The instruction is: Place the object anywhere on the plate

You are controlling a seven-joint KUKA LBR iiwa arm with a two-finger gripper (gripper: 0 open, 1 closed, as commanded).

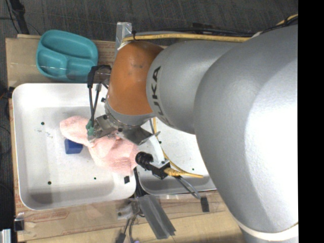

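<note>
Fluffy pink cloth (pixel 114 153) lies in a smooth, glossy white plastic bin (pixel 30 135) on a wooden bench (pixel 20 47).

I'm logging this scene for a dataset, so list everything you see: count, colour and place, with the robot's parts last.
left bin: one, white, left half of the bench
right bin: one, white, mostly hidden under the arm
cloth: one, pink, crumpled in the left bin beneath the wrist
block: one, blue, in the left bin beside the cloth
tray: one, teal, two compartments, on the bench behind the left bin
bench: one, wooden
arm: one, grey with an orange band, reaching over the bins
claw: one, dark, low over the cloth; too hidden to judge
</note>
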